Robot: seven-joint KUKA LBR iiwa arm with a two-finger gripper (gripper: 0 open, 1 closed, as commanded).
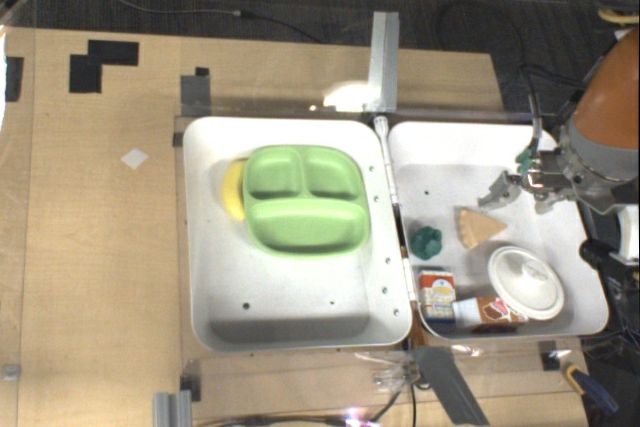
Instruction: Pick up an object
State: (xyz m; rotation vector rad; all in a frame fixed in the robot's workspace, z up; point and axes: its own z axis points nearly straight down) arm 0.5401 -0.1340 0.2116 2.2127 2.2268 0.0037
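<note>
Claw (497, 197) fingers indiscernible, over right bin (440, 155); one green tray (304, 198), one white lid (525, 282)

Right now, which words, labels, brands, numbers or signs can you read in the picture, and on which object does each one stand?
None can be read.
Small red and white carton in the right bin: it has printing on its face, too small and blurred to read.
Bottle lying beside it: dark label, blurred, not readable.
Black shapes on the bench: plain blocks, no letters or numbers.
</note>
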